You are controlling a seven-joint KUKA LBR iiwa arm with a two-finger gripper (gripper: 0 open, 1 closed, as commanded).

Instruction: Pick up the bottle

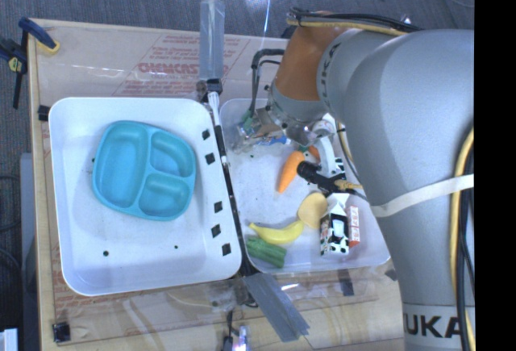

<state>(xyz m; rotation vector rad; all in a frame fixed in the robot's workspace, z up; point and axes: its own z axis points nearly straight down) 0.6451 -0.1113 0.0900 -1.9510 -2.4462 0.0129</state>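
White right bin: orange carrot, yellow banana, cow-patterned bottle at lower right.
Left bin: blue divided plate.
Jaws: upper centre of frame; released or clenched, cannot tell.

Grey arm over right bin, blue tray in left bin

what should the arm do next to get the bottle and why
Probably shift toward the near right corner of the right bin. The gripper sits low at that bin's far left corner, apart from the bottle, which lies beside the lemon and banana, partly under the arm.
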